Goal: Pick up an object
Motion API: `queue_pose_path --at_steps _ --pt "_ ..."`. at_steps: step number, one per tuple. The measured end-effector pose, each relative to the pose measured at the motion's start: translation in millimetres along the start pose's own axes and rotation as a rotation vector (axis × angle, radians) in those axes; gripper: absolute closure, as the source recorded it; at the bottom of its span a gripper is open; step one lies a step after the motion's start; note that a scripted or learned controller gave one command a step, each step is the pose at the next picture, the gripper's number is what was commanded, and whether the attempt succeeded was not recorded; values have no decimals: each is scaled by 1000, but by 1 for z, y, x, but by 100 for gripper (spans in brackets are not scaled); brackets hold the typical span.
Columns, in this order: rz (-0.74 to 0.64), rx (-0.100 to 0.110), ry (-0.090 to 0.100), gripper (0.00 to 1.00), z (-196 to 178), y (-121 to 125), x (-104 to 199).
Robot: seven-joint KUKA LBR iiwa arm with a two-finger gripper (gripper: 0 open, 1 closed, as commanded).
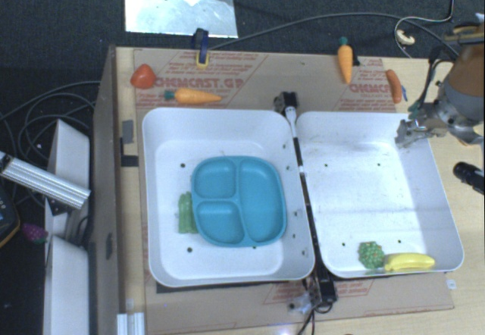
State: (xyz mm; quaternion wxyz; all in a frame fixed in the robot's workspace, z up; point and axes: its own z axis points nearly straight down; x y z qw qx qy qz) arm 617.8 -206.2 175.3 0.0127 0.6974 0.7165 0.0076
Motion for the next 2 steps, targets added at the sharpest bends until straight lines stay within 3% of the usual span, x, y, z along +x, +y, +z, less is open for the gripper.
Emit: queue_pose_path --at_steps 2 --pt "-7 -8 0 100 -22 3 0"
